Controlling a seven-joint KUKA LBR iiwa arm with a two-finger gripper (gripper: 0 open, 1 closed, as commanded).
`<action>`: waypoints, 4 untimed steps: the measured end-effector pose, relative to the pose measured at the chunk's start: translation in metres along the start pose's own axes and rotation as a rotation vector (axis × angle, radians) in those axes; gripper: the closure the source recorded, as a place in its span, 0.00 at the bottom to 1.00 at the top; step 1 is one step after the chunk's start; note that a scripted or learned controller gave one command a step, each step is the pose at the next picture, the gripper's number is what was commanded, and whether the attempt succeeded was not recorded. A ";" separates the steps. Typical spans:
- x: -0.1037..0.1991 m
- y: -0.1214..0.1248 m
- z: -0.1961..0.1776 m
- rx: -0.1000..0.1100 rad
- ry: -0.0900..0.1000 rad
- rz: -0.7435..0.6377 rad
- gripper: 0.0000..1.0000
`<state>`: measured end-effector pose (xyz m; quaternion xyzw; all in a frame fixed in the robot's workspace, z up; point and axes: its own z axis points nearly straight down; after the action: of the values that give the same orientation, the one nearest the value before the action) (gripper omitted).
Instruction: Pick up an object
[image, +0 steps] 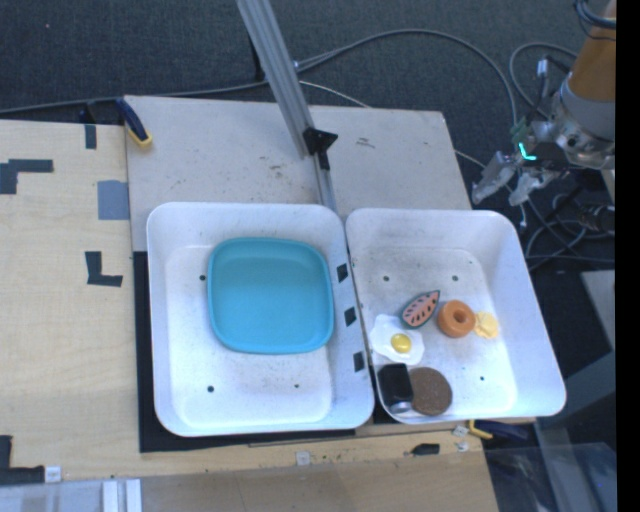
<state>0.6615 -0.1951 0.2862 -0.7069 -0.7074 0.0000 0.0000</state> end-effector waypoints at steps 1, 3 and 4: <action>0.000 0.000 0.000 0.000 0.000 0.000 0.00; 0.011 0.005 0.121 0.005 0.001 0.000 0.00; 0.014 0.003 0.183 0.004 0.001 0.000 0.00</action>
<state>0.6642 -0.1813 0.1027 -0.7067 -0.7075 0.0011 0.0016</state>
